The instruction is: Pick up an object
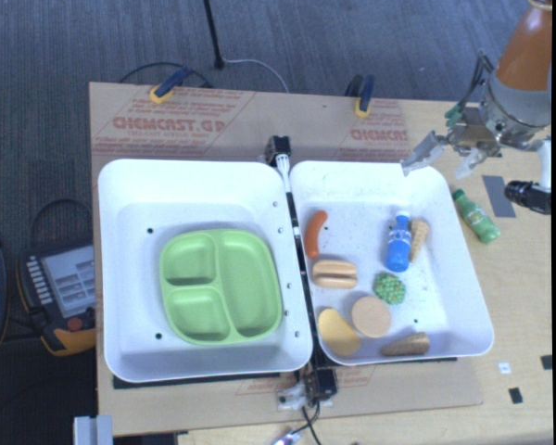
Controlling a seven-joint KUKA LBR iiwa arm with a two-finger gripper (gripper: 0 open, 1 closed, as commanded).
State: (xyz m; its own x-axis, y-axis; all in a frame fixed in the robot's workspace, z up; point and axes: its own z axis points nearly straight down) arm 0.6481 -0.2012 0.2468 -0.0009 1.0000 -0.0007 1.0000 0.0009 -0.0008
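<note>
Your tool [442,154], fingers spread, hovers over the right bin's [463,248] far corner; bring it nearer, centred above the blue bottle [398,242].

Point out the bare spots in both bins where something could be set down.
Left bin: the white floor around the green tray. Right bin: the top strip above the sausage and blue bottle. The lower right bin is crowded.

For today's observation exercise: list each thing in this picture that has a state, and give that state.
hand: open, above the right bin's far corner, holding nothing
green tray: upright in left bin, compartments bare
blue bottle: lying in right bin
green bottle: lying on bench, outside the bins
</note>
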